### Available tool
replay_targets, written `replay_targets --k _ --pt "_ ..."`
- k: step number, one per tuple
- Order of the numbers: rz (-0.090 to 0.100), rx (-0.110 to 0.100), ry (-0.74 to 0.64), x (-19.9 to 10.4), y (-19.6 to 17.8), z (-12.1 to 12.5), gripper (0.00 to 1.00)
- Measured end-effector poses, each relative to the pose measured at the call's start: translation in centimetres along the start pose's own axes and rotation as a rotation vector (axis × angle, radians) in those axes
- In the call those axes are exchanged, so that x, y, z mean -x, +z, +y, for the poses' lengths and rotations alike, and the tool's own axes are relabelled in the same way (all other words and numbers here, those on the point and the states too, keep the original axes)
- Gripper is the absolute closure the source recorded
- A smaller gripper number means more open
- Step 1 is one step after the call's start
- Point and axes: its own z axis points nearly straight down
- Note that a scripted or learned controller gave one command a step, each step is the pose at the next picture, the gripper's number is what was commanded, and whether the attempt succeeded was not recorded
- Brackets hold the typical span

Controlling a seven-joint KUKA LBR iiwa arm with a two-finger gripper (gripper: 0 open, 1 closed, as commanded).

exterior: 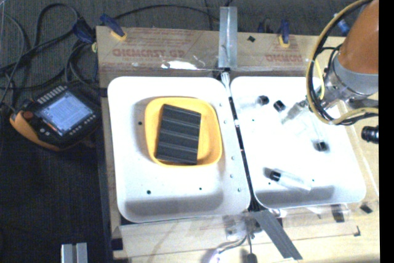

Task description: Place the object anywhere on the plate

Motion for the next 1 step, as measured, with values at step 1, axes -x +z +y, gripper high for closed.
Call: replay_targets --k 1 --pt "0.0 0.0 0.0 0.0 -0.01 0.0 0.0"
